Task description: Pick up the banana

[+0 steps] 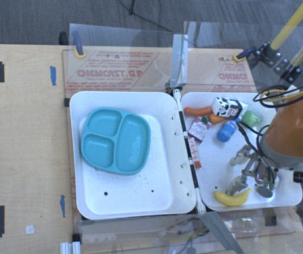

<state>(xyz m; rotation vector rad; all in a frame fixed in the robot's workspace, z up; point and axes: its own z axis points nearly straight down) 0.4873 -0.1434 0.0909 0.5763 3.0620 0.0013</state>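
Over the right bin (288,197), the arm reaches in from the right, its end effector (245,176) angled down with fingers spread, just above the banana (232,197) lying at the bin's near edge, not gripped.

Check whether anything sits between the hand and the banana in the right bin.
Nothing visible does. The hand hangs just above the banana, which lies alone near the front edge of the right bin. The carrot, blue object and other items lie toward the back of the bin, away from it.
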